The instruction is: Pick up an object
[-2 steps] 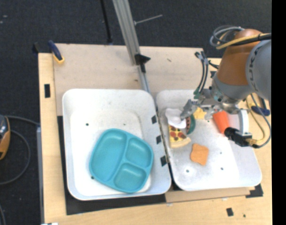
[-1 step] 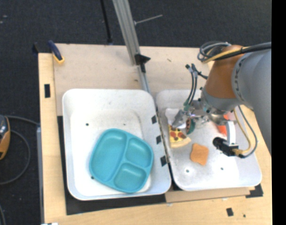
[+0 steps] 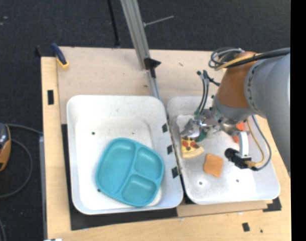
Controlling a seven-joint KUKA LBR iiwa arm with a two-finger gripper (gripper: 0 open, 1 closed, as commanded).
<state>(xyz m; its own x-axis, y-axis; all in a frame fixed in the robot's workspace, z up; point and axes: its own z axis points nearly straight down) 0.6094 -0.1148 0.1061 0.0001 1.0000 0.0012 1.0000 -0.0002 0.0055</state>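
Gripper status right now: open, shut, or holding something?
Gripper: cannot be told; it sits low in the right bin, just above the pizza slice toy.

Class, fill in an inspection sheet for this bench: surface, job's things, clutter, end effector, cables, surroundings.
Surface: wooden bench bearing a left white bin and a right white bin.
Job's things: toy pizza slice and orange block in the right bin; teal divided plastic plate in the left bin.
Clutter: blue-and-yellow tool at the bench's far left corner.
End effector: low over the pizza slice; finger state unclear.
Cables: black and yellow leads looping off the wrist.
Surroundings: dark floor, slanted aluminium rail.
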